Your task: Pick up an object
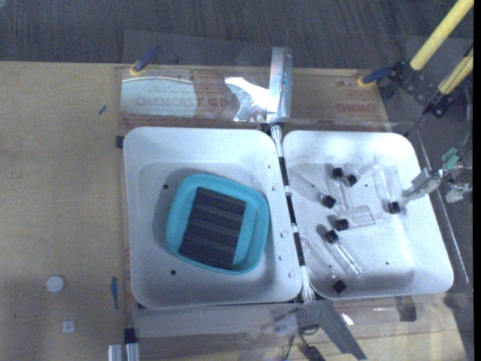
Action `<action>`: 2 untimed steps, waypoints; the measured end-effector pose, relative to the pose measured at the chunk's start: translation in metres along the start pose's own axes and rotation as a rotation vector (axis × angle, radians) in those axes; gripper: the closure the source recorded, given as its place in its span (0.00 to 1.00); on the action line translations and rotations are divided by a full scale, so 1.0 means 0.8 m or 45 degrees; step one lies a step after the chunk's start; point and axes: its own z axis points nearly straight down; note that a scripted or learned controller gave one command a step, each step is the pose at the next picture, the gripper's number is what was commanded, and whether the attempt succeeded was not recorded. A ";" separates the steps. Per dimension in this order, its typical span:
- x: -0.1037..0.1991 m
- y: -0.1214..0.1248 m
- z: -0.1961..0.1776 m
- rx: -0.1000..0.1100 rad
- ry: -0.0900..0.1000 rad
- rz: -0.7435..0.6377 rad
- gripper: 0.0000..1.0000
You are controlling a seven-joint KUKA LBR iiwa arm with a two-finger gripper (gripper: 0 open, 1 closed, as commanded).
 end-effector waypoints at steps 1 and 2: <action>-0.034 0.035 0.180 0.001 0.001 0.038 0.00; 0.015 0.073 0.243 -0.011 -0.001 0.183 0.00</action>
